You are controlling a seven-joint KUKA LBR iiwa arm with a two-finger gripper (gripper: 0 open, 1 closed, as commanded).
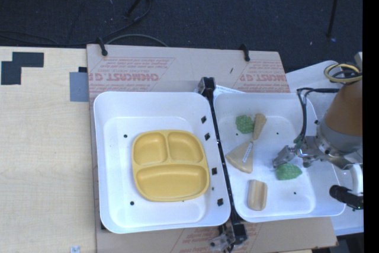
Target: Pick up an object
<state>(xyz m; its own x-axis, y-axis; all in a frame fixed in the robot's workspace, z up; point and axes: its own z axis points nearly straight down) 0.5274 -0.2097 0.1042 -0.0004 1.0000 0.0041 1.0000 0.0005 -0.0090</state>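
Note:
The right bin (308,204) holds several small items. A green leafy piece (288,172) lies near its right side. My gripper (286,157) hangs just above and behind that piece, very close to it. I cannot tell whether they touch. A second green piece (244,123) sits at the back of the bin beside a tan stick (259,124). A pale yellow wedge (239,159) lies in the middle with a small utensil (249,151) across it. Toward the front edge rests a tan block (257,195).
The left bin (112,186) holds a yellow divided plate (170,164). A black divider (216,151) runs between the bins. The arm's orange band (348,109) and cables (303,115) overhang the right bin's right wall. Cardboard (177,71) lies behind the bins.

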